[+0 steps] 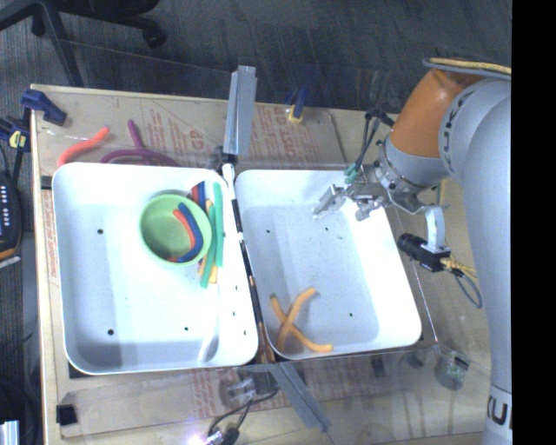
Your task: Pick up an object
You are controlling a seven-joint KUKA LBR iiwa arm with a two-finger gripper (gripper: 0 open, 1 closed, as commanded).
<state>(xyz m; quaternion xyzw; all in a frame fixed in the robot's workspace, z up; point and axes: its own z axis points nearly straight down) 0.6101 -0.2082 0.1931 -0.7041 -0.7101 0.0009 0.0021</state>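
From above, the grey arm's gripper (347, 200) hovers over the far end of the right bin (382, 295), its metal fingers spread with nothing between them. Toward that smooth white bin's near wall, well apart from the gripper, lie bendy orange strips (294, 323) crossed in an X. In the left bin (104, 304), a round green bowl (174, 228) rests among coloured strips; red lettering on the bench is too faint to read.

Dark carpeted floor (287, 43) runs across the top, with a black chair base (130, 22) at upper left. Below it sits the plywood bench (339, 130), printed in red, a blue clamp (42, 104) gripping its left corner
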